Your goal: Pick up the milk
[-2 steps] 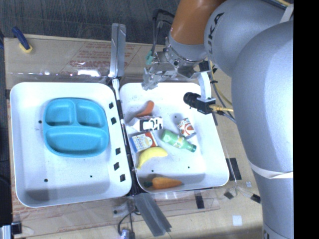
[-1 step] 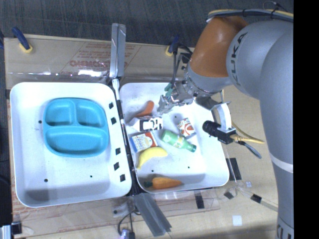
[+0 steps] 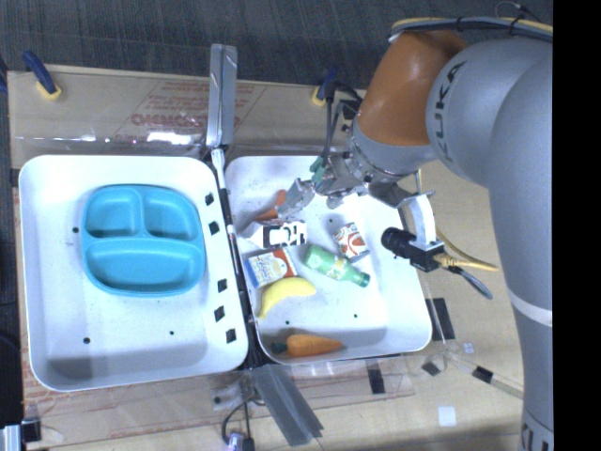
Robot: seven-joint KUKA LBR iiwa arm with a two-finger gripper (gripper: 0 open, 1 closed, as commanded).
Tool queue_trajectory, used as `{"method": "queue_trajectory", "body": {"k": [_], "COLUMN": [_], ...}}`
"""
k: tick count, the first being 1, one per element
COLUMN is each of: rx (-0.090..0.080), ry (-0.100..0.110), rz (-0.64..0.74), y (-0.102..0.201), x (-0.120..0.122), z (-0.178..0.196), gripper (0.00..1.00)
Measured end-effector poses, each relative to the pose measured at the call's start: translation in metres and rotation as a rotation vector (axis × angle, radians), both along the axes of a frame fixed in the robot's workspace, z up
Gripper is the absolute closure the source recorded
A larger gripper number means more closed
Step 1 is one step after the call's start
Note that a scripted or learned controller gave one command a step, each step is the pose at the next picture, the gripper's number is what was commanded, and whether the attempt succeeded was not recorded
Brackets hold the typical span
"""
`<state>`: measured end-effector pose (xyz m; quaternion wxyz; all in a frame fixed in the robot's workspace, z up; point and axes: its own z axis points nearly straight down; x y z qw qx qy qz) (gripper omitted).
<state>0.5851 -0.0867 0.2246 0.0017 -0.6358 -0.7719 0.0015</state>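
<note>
**Approach step: nothing grasped yet**

Hovering over the far part of the right bin (image 3: 399,336), gripper (image 3: 315,188) low among the clutter. Released or clenched: impossible to tell from this angle. Nothing visibly held.

Probably the milk (image 3: 352,241): small red-and-white carton in the middle of the right bin, just beside the bottle (image 3: 334,264), near the gripper but apart from it. Identification uncertain; a blue-and-white box (image 3: 268,268) near the bin's left wall also possible.

Judged early in the task, with reach and descent not yet done. Next: shift toward the carton, line up across its narrow sides, drop straight down without nudging the bottle.

Also in the right bin: banana (image 3: 286,295), carrot (image 3: 315,346), a black-and-white piece (image 3: 285,234), an orange scrap (image 3: 272,206).

In the left bin (image 3: 47,346): a blue divided plate (image 3: 143,241), compartments bare.
</note>
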Motion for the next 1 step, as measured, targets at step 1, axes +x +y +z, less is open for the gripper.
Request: {"method": "queue_trajectory", "body": {"k": [1], "rx": [0.000], "ry": [-0.008], "rz": [0.112], "y": [-0.0265], "x": [-0.0078], "z": [-0.1293], "gripper": [0.00]}}
